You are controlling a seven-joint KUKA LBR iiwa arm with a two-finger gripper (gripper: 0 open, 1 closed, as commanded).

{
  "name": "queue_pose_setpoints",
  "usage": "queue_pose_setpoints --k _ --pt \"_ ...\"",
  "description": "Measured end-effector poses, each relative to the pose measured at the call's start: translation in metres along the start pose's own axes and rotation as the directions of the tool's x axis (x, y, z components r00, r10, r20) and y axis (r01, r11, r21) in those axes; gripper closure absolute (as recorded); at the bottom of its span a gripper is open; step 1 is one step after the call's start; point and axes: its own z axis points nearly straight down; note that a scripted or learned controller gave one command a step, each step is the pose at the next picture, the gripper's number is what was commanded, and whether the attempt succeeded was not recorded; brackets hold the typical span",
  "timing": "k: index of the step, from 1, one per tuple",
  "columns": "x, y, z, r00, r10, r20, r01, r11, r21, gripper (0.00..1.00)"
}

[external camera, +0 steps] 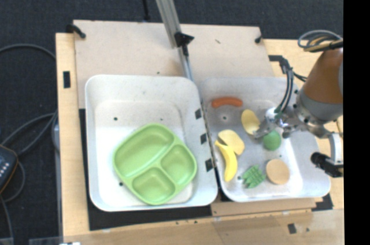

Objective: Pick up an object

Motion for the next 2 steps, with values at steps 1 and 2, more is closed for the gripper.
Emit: queue_pose_setpoints --k 1,2 --pt "-0.002 0.002 -0.014 1.0 0.004 0.002 -0.004 1.0 -0.008 1.0" --pt "-0.003 0.0 -0.079 1.0 -0.001 0.003 0.001 1.0 -0.011 1.0"
